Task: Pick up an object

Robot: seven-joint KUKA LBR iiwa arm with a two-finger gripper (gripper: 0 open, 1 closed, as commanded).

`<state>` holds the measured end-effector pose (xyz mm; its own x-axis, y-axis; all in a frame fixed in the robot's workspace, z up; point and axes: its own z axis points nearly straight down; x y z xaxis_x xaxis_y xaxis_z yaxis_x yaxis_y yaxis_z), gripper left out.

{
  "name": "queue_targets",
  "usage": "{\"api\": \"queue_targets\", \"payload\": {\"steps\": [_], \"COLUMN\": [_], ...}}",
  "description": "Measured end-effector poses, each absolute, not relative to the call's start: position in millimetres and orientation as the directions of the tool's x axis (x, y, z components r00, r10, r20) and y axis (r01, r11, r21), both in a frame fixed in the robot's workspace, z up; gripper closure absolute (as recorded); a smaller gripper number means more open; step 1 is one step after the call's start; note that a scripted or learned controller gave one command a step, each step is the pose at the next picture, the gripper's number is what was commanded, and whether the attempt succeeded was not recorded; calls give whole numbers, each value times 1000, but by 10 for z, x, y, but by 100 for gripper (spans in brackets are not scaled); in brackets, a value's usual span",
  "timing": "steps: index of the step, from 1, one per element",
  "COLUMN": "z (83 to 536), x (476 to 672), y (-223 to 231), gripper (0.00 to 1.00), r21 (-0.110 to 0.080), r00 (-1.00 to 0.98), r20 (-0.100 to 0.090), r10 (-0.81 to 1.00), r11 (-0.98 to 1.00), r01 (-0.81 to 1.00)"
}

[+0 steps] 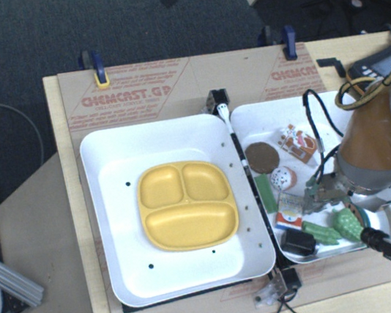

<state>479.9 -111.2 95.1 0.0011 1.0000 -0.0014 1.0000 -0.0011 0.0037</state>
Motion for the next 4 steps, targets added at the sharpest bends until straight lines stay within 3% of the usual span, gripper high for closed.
{"api": "queue_targets", "payload": {"steps": [3,4], "z": [1244,1879], "x": [4811,4894], "y": [-1113,-66], "gripper": [100,100], "r21": [10,7], "r00": [3,-13], "r20": [-5,4], "r10": [1000,1000], "r11": [-3,13], "r01": [1000,1000]}}
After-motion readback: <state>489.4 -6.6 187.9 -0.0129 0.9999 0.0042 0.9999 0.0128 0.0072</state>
